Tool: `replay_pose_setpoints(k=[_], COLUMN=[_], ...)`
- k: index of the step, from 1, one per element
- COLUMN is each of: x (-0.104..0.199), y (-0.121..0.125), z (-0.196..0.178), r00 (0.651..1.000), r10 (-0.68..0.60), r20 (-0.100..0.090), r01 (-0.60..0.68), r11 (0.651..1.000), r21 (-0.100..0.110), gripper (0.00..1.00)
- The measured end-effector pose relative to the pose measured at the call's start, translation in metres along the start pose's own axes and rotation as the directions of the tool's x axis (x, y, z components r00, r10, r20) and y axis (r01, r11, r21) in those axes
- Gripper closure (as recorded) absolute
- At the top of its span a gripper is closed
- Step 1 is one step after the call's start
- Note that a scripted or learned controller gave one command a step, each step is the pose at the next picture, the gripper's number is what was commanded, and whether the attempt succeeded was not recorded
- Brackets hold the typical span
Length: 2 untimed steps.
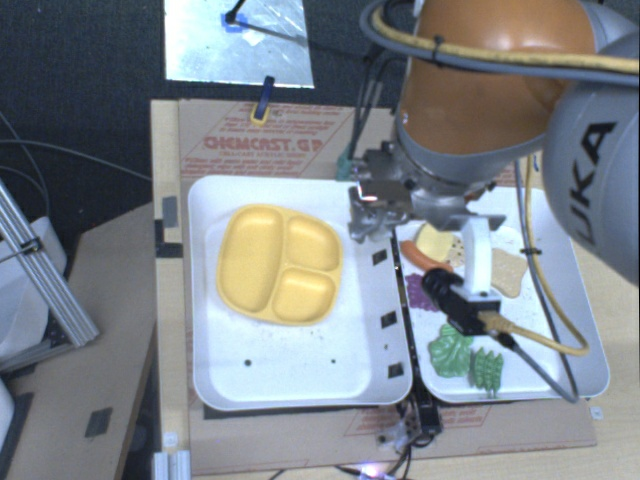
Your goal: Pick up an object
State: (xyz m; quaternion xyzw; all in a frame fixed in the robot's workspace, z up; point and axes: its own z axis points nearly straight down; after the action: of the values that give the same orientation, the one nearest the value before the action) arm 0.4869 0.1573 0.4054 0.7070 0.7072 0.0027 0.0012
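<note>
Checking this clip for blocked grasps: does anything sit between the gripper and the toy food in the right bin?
Nothing visible does. The gripper hangs over the bins' shared wall, and the orange piece and pale yellow wedge lie just right of it in the right bin.

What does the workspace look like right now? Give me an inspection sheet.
Surface: left bin and right bin side by side on printed cardboard.
Job's things: yellow divided plate in left bin; green leaves, bread slice, cheese wedge in right bin.
Clutter: blue-and-yellow item on the cardboard.
Grippers: gripper over the rim between bins.
Cables: yellowish hose round the arm's orange band; thin wires on the floor, left.
Surroundings: metal sheet behind; aluminium frame at left.
</note>
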Motion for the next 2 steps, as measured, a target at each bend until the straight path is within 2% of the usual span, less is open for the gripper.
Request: replay_pose_setpoints(k=[2], x=[0.002], y=[0.001], z=[-0.02], r00=[1.0], r10=[-0.015], r20=[0.0], r01=[0.015], r11=[1.0], r21=[-0.001], gripper=[1.0])
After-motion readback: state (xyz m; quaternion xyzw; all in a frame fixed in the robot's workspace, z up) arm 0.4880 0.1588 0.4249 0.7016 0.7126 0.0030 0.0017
